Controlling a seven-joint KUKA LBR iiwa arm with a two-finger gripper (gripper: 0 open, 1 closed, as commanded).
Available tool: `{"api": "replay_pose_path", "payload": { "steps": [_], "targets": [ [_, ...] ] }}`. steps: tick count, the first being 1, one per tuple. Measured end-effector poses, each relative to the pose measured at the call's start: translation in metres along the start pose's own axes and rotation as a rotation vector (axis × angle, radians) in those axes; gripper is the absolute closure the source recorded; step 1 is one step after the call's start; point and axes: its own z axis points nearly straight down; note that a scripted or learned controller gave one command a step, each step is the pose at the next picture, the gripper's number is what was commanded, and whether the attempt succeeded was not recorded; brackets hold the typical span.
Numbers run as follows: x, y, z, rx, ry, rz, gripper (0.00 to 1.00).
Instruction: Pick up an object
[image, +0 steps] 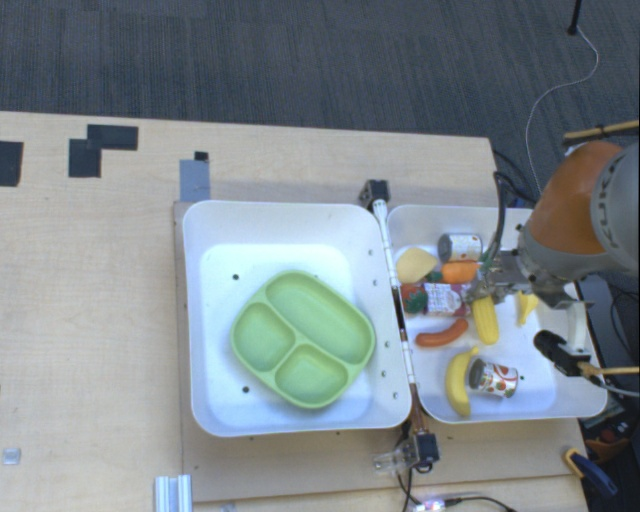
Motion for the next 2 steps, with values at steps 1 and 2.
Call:
{"api": "replay_pose_path", "payload": {
  "steps": [1,2],
  "targets": [
    [0.055,-0.037,-0.088,0.019,0.009,-0.003,1.00],
    [0.121,-0.078,-0.157,0.019,0.009,-0.003,1.00]
  ]
}}
